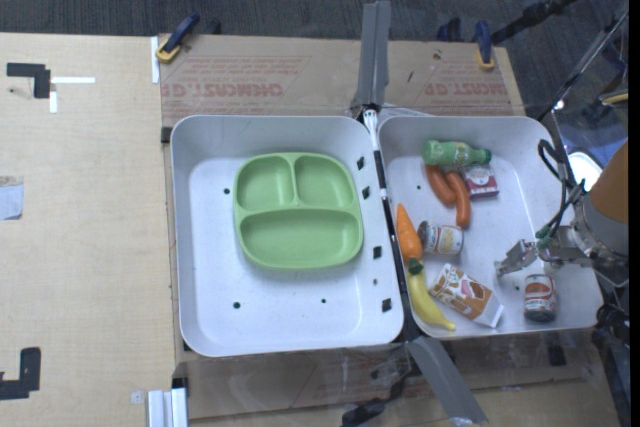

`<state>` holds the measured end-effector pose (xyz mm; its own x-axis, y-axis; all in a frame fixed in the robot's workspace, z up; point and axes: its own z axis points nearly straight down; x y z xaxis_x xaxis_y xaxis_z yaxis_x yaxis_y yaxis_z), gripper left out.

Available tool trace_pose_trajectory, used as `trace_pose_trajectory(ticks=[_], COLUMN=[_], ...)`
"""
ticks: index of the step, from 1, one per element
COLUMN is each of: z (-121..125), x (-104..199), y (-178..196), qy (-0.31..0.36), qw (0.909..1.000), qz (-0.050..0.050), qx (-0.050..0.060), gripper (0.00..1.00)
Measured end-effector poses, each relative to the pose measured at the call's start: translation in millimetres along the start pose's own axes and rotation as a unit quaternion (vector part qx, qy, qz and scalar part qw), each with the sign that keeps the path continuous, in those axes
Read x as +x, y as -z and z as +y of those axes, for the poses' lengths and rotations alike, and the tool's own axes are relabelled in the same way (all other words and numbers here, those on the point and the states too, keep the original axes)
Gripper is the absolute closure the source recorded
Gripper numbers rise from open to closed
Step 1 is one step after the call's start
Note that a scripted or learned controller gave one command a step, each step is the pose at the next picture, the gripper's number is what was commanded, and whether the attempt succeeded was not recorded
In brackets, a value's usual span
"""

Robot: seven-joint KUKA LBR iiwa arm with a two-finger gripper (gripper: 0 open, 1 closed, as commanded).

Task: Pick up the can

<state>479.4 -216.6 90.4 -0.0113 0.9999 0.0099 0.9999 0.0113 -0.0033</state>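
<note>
Red-and-white labelling is marking the can (539,298), which is standing near the front right corner of the right bin (520,130); the hand (522,257) is hovering just beside it, toward the bin's middle, and whether its fingers are spread or pressed together I cannot tell, the metal parts blurring together. Nothing is showing between them, so the can is not yet being held. A second small jar (441,239) is sitting toward the bin's left side, beside the carrot (408,234), with a juice carton (465,295) lying between it and the can; the likely risk is the hand, being offset, clipping the can's rim and tipping it, or pushing it against the bin wall.
</note>
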Motion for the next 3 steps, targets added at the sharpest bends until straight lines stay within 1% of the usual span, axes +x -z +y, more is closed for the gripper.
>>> trace_pose_trajectory(ticks=[1,2,3], z=[-1.1,-2.0,-1.7], x=[-1.4,-5.3,0.0], y=[-0.3,-0.9,-1.1], qy=[0.044,0.215,0.183], qw=[0.999,0.9767,0.9831], qz=[0.0,-0.004,-0.004], qx=[0.001,0.001,0.001], gripper=[0.0,0.0,0.0])
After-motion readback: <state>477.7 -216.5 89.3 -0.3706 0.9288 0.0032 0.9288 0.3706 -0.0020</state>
